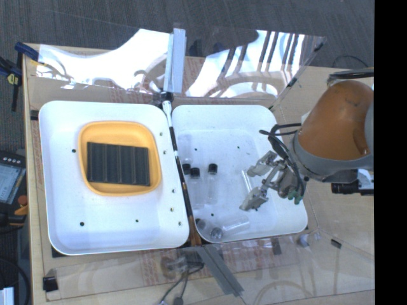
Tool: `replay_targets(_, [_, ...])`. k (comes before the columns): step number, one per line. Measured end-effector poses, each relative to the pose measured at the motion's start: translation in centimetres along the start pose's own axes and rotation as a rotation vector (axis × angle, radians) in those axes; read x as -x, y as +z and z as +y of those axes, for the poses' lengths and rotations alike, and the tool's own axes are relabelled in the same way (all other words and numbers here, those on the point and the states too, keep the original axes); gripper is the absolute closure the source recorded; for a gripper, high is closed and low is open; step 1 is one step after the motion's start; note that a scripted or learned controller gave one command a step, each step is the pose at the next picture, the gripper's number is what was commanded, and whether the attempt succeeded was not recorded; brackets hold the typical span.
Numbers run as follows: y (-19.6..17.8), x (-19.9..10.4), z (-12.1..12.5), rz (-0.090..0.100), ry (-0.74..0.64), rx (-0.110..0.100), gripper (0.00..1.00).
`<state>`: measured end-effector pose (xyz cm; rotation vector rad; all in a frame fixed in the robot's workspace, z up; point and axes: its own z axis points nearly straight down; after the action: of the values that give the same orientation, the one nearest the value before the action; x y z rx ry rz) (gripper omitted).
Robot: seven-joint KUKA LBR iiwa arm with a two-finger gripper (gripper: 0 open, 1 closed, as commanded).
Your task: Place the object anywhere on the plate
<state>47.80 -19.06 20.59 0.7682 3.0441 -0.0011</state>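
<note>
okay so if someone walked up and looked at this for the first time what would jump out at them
Probably the yellow plate with its dark ribbed centre, sitting in the left bin. Next, the arm's big orange band at the right, with the gripper reaching low over the right bin. A few small dark and clear objects lie scattered on that bin's floor.

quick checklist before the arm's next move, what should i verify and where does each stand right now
1. Plate in place in the left bin: ok, yellow with a dark ridged centre.
2. Plate free to receive an object: ok.
3. Gripper over the right bin: ok.
4. Object between the fingers: cannot tell.
5. Pickable items in the right bin: ok, small dark pieces and a clear tube lie there.
6. Which item is the target: cannot tell.
</note>
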Motion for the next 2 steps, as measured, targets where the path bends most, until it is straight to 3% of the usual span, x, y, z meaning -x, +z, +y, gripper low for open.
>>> replay_targets(1, [0.9,0.89,-1.73,0.001,-0.319,0.0,0.0])
replay_targets(2, [0.19,1.38,-1.38,0.001,-0.73,0.001,0.0])
